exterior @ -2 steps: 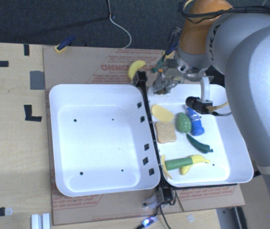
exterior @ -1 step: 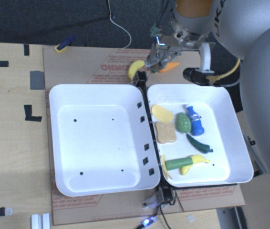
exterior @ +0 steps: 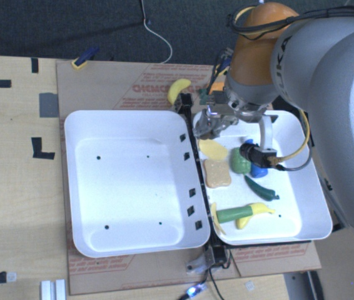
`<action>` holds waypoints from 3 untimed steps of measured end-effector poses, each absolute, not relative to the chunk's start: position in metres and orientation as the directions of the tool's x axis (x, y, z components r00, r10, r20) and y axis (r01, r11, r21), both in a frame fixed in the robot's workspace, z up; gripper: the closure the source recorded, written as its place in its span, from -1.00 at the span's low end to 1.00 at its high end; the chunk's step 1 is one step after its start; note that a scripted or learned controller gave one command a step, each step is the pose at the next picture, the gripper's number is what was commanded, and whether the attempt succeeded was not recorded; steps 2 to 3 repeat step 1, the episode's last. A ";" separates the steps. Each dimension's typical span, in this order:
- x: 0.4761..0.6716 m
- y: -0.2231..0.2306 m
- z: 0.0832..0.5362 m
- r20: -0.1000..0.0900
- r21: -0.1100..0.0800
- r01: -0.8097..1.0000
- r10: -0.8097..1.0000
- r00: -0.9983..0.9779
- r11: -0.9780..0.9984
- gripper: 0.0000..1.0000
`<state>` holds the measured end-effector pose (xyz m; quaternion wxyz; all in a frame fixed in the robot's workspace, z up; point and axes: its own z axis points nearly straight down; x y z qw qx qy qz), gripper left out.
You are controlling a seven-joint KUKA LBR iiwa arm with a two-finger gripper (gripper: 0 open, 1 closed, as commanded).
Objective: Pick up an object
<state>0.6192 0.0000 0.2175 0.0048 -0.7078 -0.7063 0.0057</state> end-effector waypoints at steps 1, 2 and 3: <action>0.671 0.043 0.312 0.001 0.010 1.000 1.000 -0.007 0.007 1.00; 0.671 0.043 0.312 0.001 0.010 1.000 1.000 -0.007 0.007 1.00; 0.671 0.043 0.312 0.001 0.010 1.000 1.000 -0.007 0.007 1.00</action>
